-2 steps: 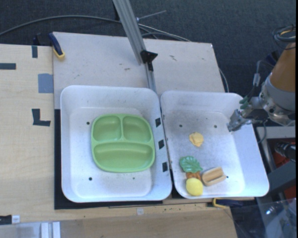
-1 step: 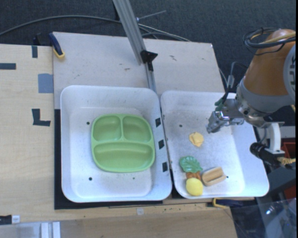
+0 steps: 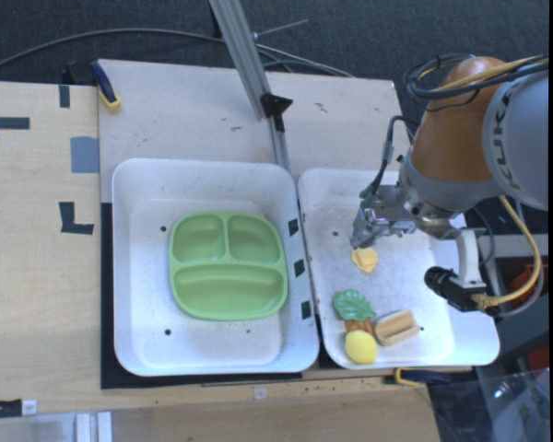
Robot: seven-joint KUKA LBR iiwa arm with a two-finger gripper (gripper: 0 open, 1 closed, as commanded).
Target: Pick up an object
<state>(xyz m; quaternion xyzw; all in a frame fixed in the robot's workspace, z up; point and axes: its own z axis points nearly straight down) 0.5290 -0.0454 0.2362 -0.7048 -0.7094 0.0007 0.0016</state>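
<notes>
We see the gripper (image 3: pixel 367 235) low over the middle of the right bin (image 3: pixel 324 201), just above a small yellow piece (image 3: pixel 365 261), but the wrist blocks so much that we cannot tell how the gripper is set or whether it touches the piece. Near the bin's front edge lie a green leafy toy (image 3: pixel 352 304), a yellow ball (image 3: pixel 359 346) and a tan block (image 3: pixel 395 327), close together. The left bin (image 3: pixel 138 339) carries a green divided plate (image 3: pixel 228 265) at its middle.
</notes>
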